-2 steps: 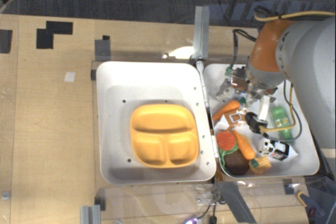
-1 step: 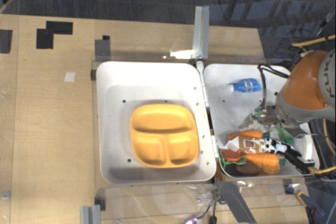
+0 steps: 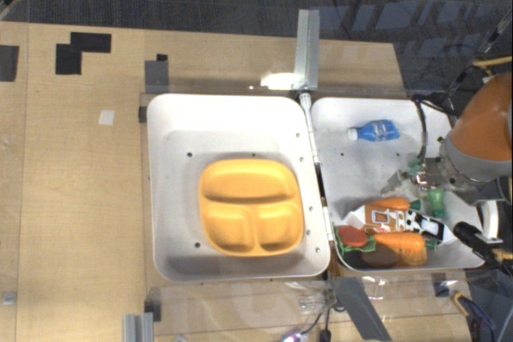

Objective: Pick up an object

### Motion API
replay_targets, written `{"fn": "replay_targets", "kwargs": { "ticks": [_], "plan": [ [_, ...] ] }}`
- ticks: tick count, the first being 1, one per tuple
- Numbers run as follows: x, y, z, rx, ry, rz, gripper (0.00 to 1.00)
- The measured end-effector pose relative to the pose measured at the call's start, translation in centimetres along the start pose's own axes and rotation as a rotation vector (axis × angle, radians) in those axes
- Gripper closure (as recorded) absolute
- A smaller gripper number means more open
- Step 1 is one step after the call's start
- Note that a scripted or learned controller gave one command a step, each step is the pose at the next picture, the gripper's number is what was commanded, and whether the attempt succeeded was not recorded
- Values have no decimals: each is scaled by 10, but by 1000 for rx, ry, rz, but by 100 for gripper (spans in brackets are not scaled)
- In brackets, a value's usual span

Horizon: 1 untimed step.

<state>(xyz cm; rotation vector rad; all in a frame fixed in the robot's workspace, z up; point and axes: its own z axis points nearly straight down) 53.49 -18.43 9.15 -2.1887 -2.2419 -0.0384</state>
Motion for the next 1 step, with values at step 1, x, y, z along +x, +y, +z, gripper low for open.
{"fn": "replay_targets", "kwargs": {
  "ticks": [1],
  "plan": [
    [-10,52,-55,5,-12,12,0]
  ]
}}
